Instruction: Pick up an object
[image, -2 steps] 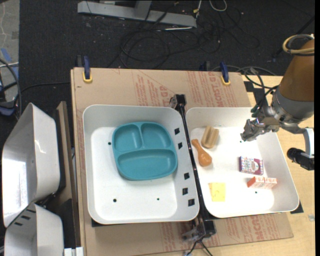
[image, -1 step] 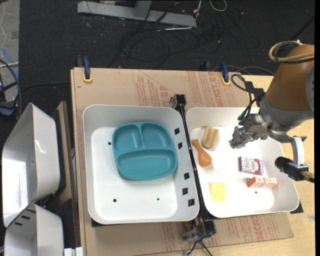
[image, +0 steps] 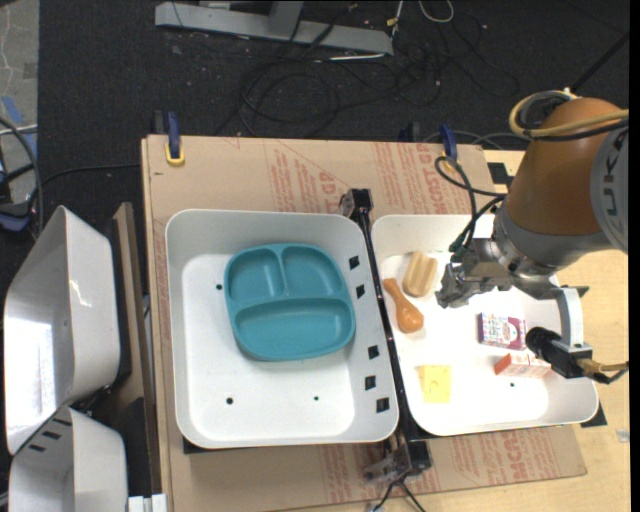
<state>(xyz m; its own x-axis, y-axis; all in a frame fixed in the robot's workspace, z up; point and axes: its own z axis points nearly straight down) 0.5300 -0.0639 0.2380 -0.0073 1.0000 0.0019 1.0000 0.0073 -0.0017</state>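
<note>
Gripper (image: 455, 290): you find it low over the right bin (image: 470, 420), in that bin's upper middle, on the grey arm (image: 565, 200) with its orange band; whether the claw is released or clenched you cannot tell, since the wrist hides it from above.

Items you can count, each placed from the gripper:
- tan bread-like roll (image: 419, 273), just to its left, lying apart from it
- orange wooden spoon (image: 404, 307), left and a little below, beside the roll
- purple-and-white carton (image: 500, 329), just below and to its right
- red-and-white small box (image: 520, 365), further below on the right (a black piece partly covers it)
- yellow flat square (image: 435, 383), well below

Left bin (image: 200, 400): far left of the gripper, you see a teal divided plate (image: 290, 302) lying flat in it
</note>
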